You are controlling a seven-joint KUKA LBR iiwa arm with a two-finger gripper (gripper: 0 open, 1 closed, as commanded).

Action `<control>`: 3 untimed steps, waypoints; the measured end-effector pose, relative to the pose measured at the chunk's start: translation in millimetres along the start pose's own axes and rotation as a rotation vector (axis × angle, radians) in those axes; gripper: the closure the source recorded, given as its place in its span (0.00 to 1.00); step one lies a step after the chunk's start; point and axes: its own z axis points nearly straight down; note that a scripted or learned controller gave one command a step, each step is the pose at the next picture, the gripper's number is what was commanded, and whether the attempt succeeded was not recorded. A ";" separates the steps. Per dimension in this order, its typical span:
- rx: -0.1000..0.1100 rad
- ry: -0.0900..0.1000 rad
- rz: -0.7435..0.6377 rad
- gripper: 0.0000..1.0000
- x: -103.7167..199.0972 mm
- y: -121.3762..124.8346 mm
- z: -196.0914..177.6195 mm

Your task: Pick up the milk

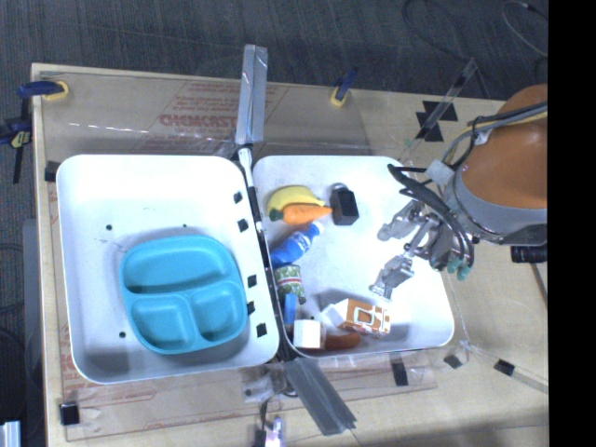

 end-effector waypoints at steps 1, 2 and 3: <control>0.000 0.008 -0.006 0.00 2.2 17.6 174.0; -0.001 0.006 0.051 0.00 -3.4 -19.8 173.1; -0.002 0.006 0.047 1.00 -3.9 -18.5 163.5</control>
